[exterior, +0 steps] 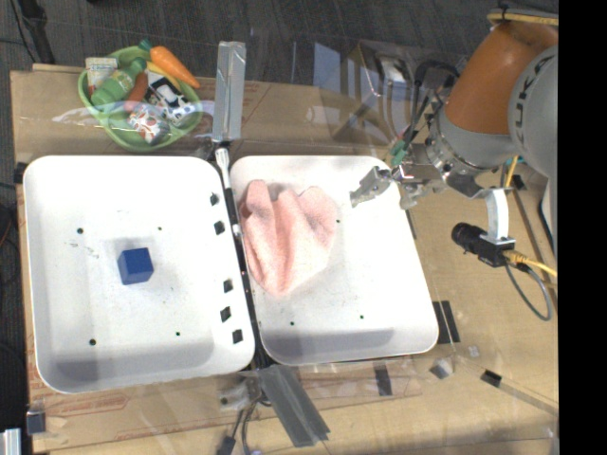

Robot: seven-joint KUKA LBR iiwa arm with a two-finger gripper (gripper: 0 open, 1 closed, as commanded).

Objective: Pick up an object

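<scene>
So from the overhead camera you're looking down on two shallow white bins sitting side by side on the wooden bench. The left bin point(57, 282) has a small blue cube point(136, 264) sitting flat on its floor, a bit left of the middle, well apart from all the walls. The right bin point(379, 292) has a pink cloth point(286, 230) bunched up on its left side, lying just beside the divider where the two bins meet, its far end up near the far wall and the rest draped toward the middle. The rest of that bin's floor is bare white. The arm point(503, 74) comes in from the right, the orange band showing up top and grey parts below it, with cables hanging off to the side. The gripper point(372, 186) hangs over the far right corner of the right bin, pointing left toward the cloth but apart from it, nothing between its fingers. Honestly can't tell from this angle whether the jaws are apart or together, it's just too small and blurry there. Off on the far left of the bench, behind the left bin, there's a green bowl point(142, 138) stuffed with toy food, including an orange carrot point(173, 64) sticking out the top.
</scene>
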